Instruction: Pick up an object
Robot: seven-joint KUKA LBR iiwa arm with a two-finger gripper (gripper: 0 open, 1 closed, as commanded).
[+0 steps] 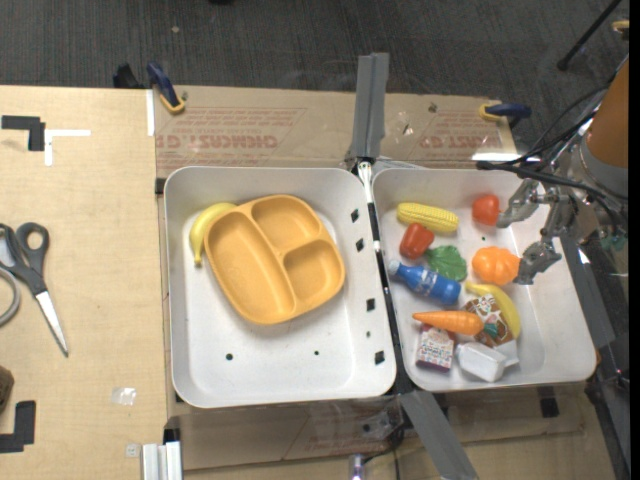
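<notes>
My gripper [528,233] hangs over the right side of the right bin [560,363], open, with nothing between its fingers [517,206]. Just left of its lower finger lies an orange fruit [493,265]; a small red tomato [486,209] sits left of the upper finger. Further left in that bin are a corn cob [427,216], a red pepper [415,239], a green leafy piece [449,261] and a blue bottle [428,282]. At the bin's front lie a carrot [450,321], a banana [506,310], a small printed box [435,349] and a white block [480,364].
The left bin [280,373] holds an orange divided plate [275,258] with a yellow banana [205,228] at its left rim. Scissors [35,278] lie on the wooden bench at far left. Blue clamps [165,86] hold the cardboard behind the bins.
</notes>
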